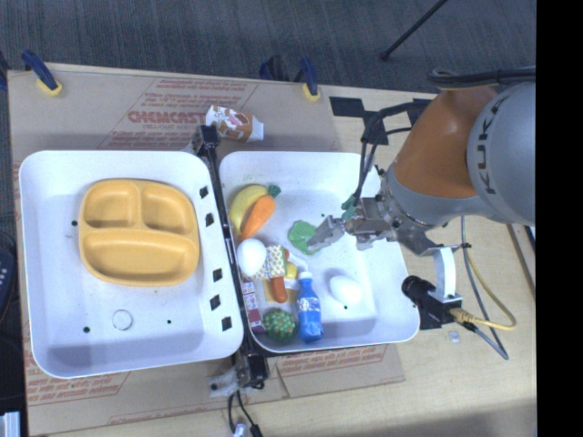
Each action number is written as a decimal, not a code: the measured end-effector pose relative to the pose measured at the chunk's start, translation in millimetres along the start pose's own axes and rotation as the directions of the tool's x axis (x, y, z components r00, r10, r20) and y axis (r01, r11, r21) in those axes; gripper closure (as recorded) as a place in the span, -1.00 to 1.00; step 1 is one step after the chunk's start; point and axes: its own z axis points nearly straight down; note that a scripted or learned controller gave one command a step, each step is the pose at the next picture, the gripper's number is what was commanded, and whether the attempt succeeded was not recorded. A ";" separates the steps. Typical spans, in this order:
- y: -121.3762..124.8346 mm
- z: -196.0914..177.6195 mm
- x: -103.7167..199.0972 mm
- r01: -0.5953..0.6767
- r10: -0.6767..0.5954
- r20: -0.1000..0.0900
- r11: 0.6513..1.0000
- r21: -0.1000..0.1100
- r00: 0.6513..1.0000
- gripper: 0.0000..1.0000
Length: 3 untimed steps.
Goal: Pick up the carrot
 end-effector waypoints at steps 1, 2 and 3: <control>106.1 28.6 47.0 0.028 -0.028 0.001 1.000 -0.001 1.000 -1.00; 119.6 124.8 41.8 0.214 -0.214 0.005 0.977 -0.004 0.977 -1.00; 118.9 126.1 41.7 0.213 -0.213 0.004 0.977 -0.002 0.977 -1.00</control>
